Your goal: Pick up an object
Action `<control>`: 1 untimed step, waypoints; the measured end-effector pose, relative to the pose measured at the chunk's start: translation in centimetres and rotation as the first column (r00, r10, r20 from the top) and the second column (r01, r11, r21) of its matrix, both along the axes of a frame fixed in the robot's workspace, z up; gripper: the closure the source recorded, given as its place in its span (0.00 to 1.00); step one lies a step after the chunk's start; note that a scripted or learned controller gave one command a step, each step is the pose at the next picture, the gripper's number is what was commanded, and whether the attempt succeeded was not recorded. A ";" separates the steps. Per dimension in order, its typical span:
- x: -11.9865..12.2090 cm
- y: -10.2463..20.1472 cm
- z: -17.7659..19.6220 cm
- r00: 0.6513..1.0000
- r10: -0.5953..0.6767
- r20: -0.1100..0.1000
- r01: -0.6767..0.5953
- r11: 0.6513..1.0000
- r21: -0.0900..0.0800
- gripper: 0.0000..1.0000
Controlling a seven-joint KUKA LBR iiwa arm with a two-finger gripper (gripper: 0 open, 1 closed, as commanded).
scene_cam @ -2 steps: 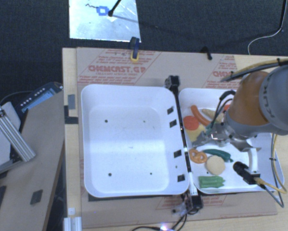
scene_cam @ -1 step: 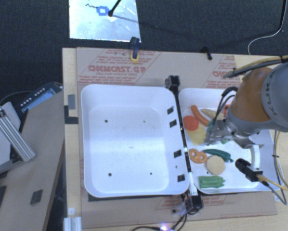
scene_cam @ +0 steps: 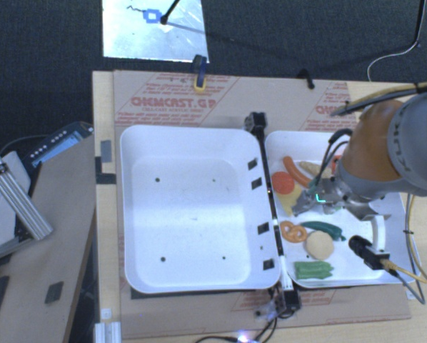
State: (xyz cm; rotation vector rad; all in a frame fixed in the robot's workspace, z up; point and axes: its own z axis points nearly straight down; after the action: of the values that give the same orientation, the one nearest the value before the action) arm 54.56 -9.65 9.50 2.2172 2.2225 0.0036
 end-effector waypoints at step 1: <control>5.5 -3.0 -1.0 1.000 0.001 0.003 -0.001 1.000 -0.003 0.00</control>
State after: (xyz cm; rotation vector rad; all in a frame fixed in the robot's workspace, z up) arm 60.07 -12.68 8.51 2.2136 2.2209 0.0038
